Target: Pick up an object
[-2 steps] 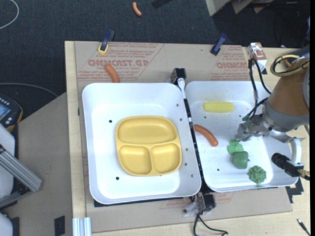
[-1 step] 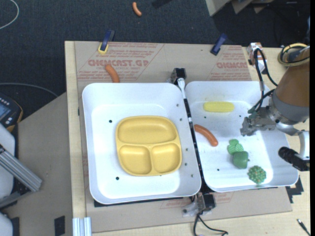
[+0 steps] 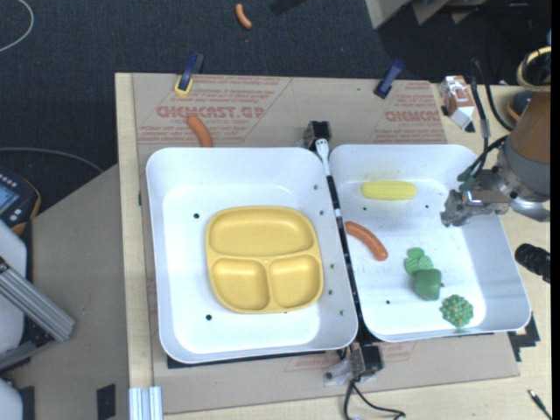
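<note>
Two shallow white bins sit side by side on the bench, and the grey arm with the orange band (image 3: 532,138) reaches in from the right; its metal two-finger gripper (image 3: 455,213) hangs over the right edge of the right-hand white bin (image 3: 490,278), near that bin's upper right corner; whether it is released or clenched, I cannot tell from this angle, and nothing shows in its grasp.

In that right bin, a yellow corn cob (image 3: 389,190) lies flat near the top, long axis left to right, smooth and bright, just left of the gripper with bare white floor between them; below it, an orange sausage-shaped piece (image 3: 367,240) lies at a slant close to the bin's left wall; lower and to the right, a green pepper-like piece (image 3: 423,275), lumpy and in two shades of green; near the bottom edge, a knobbly green broccoli floret (image 3: 456,310), apart from the pepper.

The left-hand white bin (image 3: 175,234) holds a yellow plastic plate with three compartments (image 3: 263,258), lying flat in the middle.

Outside the bins, a second orange sausage-shaped piece (image 3: 200,131) rests on the brown board behind the left bin; a third (image 3: 243,15) lies on the dark floor beyond.
</note>
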Robot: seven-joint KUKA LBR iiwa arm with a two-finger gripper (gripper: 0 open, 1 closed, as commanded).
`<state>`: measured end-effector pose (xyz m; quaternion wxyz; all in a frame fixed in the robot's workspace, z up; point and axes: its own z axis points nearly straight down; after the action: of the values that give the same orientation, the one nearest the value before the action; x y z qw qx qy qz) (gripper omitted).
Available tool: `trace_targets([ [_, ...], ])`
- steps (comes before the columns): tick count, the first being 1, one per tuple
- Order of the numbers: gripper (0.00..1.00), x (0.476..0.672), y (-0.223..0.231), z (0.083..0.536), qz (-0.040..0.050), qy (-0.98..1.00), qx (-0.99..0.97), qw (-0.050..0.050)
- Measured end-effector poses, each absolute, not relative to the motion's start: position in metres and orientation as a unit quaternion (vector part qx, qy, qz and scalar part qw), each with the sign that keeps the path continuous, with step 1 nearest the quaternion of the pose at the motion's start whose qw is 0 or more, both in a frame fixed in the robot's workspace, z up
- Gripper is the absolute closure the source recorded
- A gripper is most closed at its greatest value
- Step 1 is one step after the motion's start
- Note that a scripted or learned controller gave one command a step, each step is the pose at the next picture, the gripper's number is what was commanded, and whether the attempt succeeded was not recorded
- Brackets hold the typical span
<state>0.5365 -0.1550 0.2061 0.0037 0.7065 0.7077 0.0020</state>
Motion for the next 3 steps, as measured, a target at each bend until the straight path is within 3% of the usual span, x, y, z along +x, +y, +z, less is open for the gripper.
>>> trace_targets([
  [1, 1.0, 0.538, -0.155, 0.226, 0.0011, 0.708, 0.707, 0.003],
  [3, 1.0, 0.542, -0.035, 0.217, 0.0004, 0.71, 0.704, -0.002],
])
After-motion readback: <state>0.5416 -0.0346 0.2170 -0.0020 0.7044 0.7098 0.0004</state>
